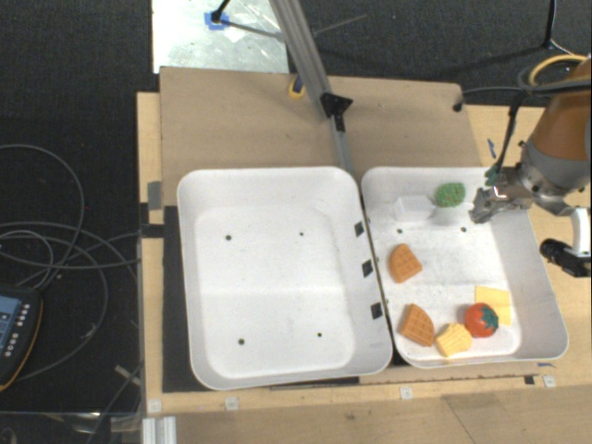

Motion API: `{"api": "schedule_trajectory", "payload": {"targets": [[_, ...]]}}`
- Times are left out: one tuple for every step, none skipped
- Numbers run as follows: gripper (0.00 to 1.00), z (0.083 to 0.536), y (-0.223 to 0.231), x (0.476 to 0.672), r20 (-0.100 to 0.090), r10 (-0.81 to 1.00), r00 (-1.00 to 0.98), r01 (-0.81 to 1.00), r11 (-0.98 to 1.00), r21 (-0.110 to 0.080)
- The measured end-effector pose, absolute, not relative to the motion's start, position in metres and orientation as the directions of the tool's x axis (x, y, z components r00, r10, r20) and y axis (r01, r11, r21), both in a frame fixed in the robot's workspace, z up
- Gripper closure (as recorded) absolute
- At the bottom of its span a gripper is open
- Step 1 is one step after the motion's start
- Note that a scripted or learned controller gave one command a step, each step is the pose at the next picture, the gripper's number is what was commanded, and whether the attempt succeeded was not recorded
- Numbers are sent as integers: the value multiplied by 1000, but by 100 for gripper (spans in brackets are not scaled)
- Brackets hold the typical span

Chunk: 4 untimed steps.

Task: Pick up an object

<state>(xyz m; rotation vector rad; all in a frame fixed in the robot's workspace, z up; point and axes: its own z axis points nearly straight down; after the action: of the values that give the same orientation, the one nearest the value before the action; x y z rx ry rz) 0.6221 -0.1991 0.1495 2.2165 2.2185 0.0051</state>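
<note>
Frankly, the claw (483, 209) near the green object (450, 194) is blurred; its spread is untellable.

My arm (560, 146) runs off the right edge, and I can't make out the gripper (485, 206) clearly at this size.

Matt white plastic bins (277, 185)

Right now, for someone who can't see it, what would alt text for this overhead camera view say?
A robot gripper hovers at the far edge of the right white bin, beside a green toy. Nearer in that bin lie orange and yellow toy foods and a red tomato.
</note>
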Motion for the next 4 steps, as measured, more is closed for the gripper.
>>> {"api": "schedule_trajectory", "payload": {"targets": [[100,214,-204,626,-4,1000,-3,1000,3,9],[100,214,-204,627,-1,1000,-4,1000,4,4],[100,220,-159,626,1,1000,-10,1000,10,2],[100,213,-109,630,2,1000,-10,1000,10,1]]}}
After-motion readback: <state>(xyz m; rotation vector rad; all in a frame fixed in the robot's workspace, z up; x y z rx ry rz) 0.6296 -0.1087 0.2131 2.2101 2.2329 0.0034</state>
